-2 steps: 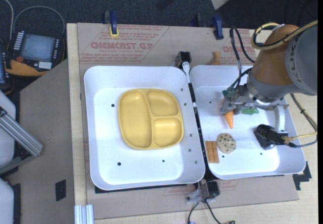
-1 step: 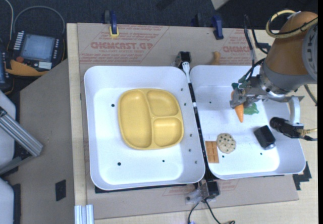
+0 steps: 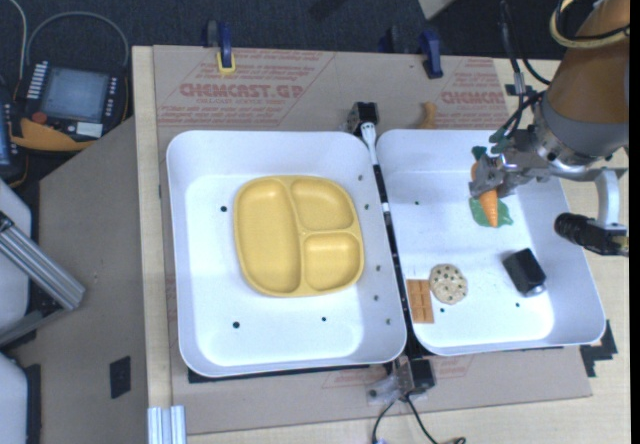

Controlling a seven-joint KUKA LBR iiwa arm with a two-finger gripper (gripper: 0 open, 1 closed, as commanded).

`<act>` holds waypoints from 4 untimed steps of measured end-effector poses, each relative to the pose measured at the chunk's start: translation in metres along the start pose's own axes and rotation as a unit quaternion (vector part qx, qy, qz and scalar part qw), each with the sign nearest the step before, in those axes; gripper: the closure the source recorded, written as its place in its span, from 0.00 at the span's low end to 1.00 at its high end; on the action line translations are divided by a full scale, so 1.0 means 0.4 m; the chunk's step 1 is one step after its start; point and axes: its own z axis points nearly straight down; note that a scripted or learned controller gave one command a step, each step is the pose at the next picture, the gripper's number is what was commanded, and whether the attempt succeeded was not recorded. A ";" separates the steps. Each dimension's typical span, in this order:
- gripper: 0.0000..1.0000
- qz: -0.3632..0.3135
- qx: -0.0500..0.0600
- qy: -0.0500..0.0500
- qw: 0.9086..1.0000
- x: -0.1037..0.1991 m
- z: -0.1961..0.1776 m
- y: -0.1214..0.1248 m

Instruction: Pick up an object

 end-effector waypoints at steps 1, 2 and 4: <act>1.00 -0.002 0.005 0.002 1.000 0.131 0.015 -0.034; 1.00 -0.002 0.005 0.002 1.000 0.240 0.005 -0.072; 1.00 -0.003 0.003 0.002 1.000 0.517 0.009 -0.101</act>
